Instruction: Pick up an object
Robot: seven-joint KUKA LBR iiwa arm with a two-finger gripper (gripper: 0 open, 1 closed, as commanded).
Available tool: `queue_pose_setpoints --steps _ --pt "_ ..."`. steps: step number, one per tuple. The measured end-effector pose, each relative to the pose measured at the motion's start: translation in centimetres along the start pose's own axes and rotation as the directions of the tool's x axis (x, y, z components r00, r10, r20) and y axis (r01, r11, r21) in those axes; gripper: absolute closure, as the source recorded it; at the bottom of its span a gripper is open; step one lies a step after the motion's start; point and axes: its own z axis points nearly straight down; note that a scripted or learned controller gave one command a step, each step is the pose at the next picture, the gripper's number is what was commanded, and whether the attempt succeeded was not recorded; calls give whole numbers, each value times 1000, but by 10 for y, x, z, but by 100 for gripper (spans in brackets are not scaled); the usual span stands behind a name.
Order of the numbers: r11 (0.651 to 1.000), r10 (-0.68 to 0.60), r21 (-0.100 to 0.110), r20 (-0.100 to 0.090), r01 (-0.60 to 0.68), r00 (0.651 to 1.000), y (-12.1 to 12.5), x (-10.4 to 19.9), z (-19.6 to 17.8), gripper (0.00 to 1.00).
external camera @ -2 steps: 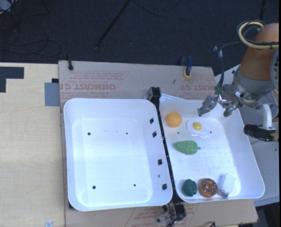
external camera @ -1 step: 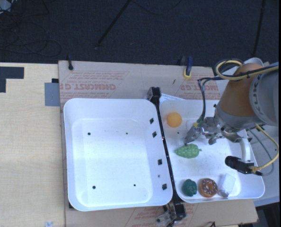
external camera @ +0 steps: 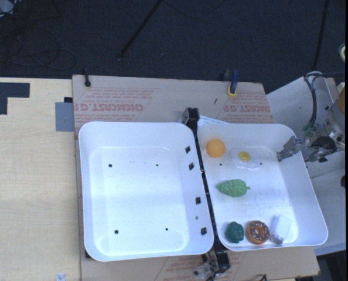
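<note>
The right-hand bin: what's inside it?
Inside the right bin: an orange ball, small yellow piece, green bumpy fruit, dark green lump, doughnut, white block. Nothing looks covered.

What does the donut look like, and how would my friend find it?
Look in the right-hand white bin, along the edge nearest the camera. Three things sit in a row there: a dark green lump, the donut in the middle, and a pale white block. The donut is the round brown ring with sprinkles.

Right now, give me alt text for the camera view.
The gripper hovers at the right bin's right rim. That bin holds an orange ball, green fruit and a donut.
</note>
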Motion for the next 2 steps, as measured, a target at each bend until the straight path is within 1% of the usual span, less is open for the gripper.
queue_pose_setpoints --steps 1,2 --pt "1000 -12 23 -15 12 1000 -74 120 102 0" --pt "1000 -10 3 -5 10 1000 9 89 141 0"
